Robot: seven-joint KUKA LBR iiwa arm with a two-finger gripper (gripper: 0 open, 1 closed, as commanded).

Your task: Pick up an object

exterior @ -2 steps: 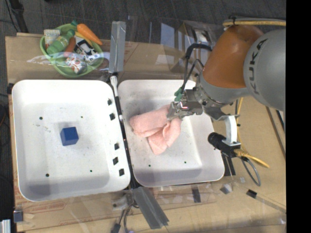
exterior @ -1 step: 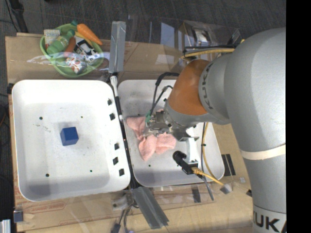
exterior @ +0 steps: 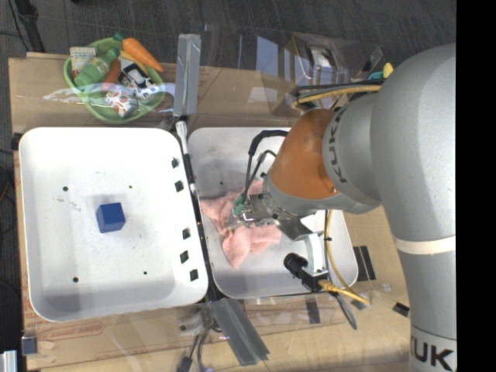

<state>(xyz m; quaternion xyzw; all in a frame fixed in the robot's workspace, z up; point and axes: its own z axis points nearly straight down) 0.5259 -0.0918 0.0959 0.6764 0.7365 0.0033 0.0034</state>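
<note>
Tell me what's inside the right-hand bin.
The right bin holds a crumpled pink cloth near its left wall, with the arm's wrist over the middle. The gripper is down at the cloth, and whatever lies beneath the arm is covered.

A cube sits in the left bin. In the right bin lies a crumpled cloth, with the gripper over it, perhaps touching. Behind the left bin stands a bowl of items.

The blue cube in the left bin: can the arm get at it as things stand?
Probably yes. The blue cube lies alone on the left bin's floor, open from above; the gripper is down over the pink cloth in the right bin.
</note>
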